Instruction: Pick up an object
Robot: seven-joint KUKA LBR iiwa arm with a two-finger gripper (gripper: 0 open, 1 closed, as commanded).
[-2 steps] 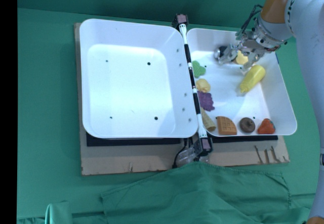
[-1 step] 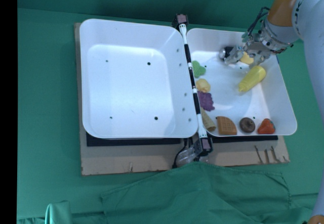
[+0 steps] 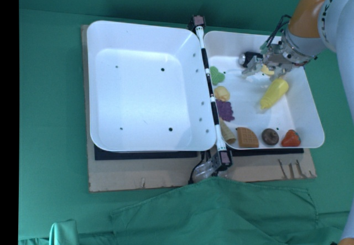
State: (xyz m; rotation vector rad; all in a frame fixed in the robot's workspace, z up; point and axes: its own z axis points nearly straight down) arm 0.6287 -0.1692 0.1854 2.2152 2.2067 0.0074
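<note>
My gripper (image 3: 247, 66) hangs low over the back part of the right bin (image 3: 310, 111), pointing left. It looks open, with nothing between its fingers. A small yellow piece (image 3: 269, 71) peeks out just beneath the wrist. A yellow squeeze bottle (image 3: 275, 93) lies tilted just in front of the gripper, apart from it. Along the bin's left wall lie a green piece (image 3: 217, 75), a pale yellow piece (image 3: 222, 93) and a purple grape bunch (image 3: 224, 109).
Along the right bin's front edge sit a cone (image 3: 228, 131), a waffle piece (image 3: 247, 137), a brown doughnut (image 3: 270, 136) and a red strawberry (image 3: 291, 138). The left bin (image 3: 110, 45) sits beside it, with a black-and-white divider rail (image 3: 208, 81) between them.
</note>
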